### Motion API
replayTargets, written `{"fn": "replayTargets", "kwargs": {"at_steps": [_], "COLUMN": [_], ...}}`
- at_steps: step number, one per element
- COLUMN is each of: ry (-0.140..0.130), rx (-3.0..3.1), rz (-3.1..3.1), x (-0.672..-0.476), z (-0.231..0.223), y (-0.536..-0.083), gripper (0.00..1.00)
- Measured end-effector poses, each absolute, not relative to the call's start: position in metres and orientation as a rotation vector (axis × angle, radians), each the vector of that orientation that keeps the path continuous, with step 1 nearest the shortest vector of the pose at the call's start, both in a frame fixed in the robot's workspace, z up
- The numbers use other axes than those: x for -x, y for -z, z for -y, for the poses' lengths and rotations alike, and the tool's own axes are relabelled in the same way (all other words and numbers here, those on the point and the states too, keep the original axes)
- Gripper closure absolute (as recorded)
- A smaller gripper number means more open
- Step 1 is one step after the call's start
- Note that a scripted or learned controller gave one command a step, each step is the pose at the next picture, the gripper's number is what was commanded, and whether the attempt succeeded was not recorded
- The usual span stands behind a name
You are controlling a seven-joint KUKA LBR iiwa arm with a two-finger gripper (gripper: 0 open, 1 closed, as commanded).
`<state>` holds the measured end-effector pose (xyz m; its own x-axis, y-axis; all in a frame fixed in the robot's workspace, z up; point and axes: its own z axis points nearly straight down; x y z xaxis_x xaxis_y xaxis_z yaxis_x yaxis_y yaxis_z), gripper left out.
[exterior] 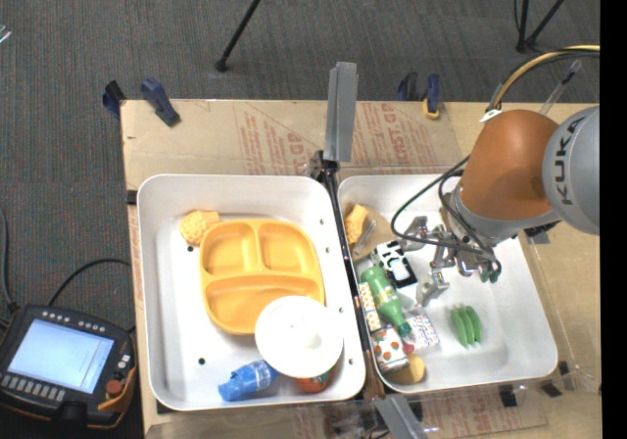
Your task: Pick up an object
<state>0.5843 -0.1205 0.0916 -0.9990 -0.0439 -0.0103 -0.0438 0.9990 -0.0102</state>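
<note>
My gripper (458,270) hangs over the middle of the right bin (534,334), its fingers spread open with nothing between them. Just below it on the bin floor lies a green pea pod (466,325). Left of the gripper, along the bin's left side, sit a green bottle (383,293), a black-and-white item (395,262), a yellow piece (355,223), a small red-and-white carton (423,331), a can (390,349) and a small orange ball (415,369).
The left bin (162,329) holds a yellow divided tray (257,266), a white round lid (299,335), a blue object (245,380), a yellow waffle-like toy (198,225) and a red item (313,384). A grey post (341,114) stands behind the divider.
</note>
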Motion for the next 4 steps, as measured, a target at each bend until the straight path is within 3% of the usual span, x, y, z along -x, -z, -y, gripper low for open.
{"fn": "replayTargets", "kwargs": {"at_steps": [1,2,3,4], "ry": [0.000,0.012,-0.012,-0.005], "rx": [0.569,0.423,0.638,0.629], "rz": [-3.084,-3.095,-3.083,-3.070], "x": [-0.635,-0.647,-0.626,-0.631], "z": [0.096,0.182,0.210,0.211], "y": [-0.093,-0.215,-0.084,-0.101], "gripper": [0.00,0.00,0.00,1.00]}}
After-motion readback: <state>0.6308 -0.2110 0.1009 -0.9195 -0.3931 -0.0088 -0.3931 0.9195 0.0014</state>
